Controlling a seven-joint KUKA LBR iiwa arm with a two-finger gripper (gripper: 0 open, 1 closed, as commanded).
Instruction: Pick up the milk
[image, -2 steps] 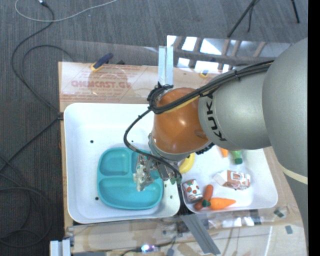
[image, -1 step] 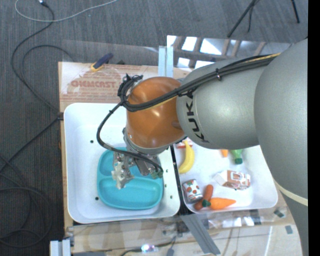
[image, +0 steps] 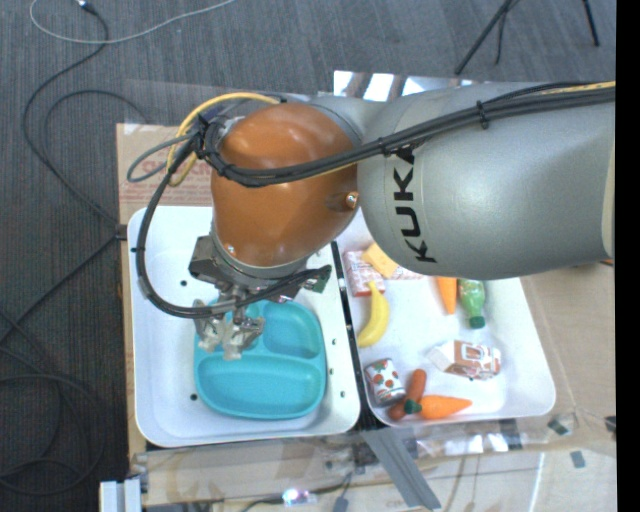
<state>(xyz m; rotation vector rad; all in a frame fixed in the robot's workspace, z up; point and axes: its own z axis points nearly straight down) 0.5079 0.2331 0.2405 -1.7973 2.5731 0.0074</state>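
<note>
Dark carpet with loose cables lay around the bench, and on it two shallow white bins sat side by side. Over the left bin (image: 150, 330) the gripper (image: 228, 330) hung low above a turquoise divided tray (image: 275, 370), at its upper left corner; whether its fingers were spread or closed I could not tell, and I saw nothing held there.

What I took for the milk (image: 468, 358), a small carton lying on its side, was in the right bin (image: 535, 370), well apart from the gripper, across the ridge where the two bins met. Its long axis ran roughly left to right. So the reach, as I judged it, had to go right and slightly toward the near edge.

Around the carton were a carrot (image: 442, 406) just below it, a small can (image: 383, 380) to its left, a banana (image: 375, 318) further left, and a green bottle (image: 472, 300) above. The carrot looked likeliest to get nudged.
</note>
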